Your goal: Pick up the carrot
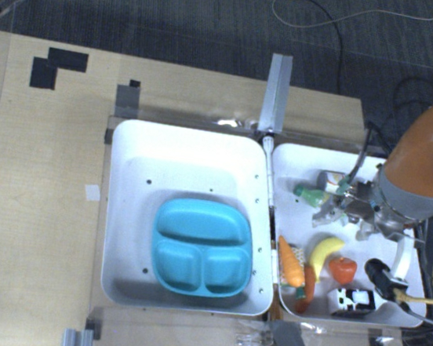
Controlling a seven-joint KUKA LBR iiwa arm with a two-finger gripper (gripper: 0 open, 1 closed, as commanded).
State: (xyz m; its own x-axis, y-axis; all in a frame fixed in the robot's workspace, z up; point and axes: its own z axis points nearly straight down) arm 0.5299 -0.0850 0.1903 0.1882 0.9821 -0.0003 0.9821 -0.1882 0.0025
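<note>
Two shallow white bins sit side by side on the tabletop (41, 185). The left bin (135, 158) holds a blue divided tray (202, 245), lying toward its near side. The right bin (297, 161) holds the carrot (291, 264), which lies against the wall shared with the left bin, slanting toward the near corner. Just beside it are a yellow banana (325, 251), a red tomato-like piece (342, 268), a slim red-orange piece (308, 287) and a black-and-white object (354, 300). A green item (308, 195) lies farther back. The grey arm with its orange band (425, 152) reaches in from the right, and its tool (343, 211) hovers over the back half of the right bin, apart from the carrot; whether the tool is released or clenched I cannot tell.
</note>
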